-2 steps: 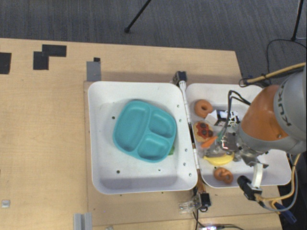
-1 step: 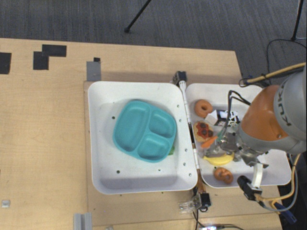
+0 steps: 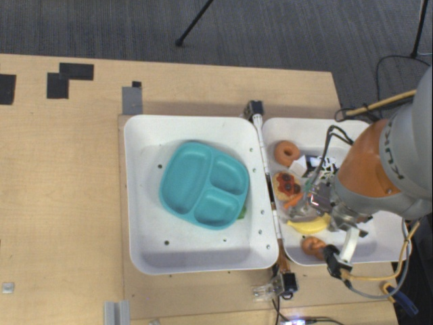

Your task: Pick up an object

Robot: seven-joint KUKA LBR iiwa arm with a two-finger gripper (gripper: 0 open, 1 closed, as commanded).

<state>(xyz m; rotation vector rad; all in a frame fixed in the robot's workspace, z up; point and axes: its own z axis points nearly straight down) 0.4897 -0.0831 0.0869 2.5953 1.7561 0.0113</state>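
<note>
The gripper (image 3: 318, 205), its state impossible to tell from above, sits low in the right bin (image 3: 385, 246) over a pile of toy food, a banana (image 3: 310, 227) just below and a donut (image 3: 287, 153) beyond, likely reaching to pick one.

Tan wooden bench (image 3: 61, 202) with two white bins (image 3: 142, 202) side by side
</note>
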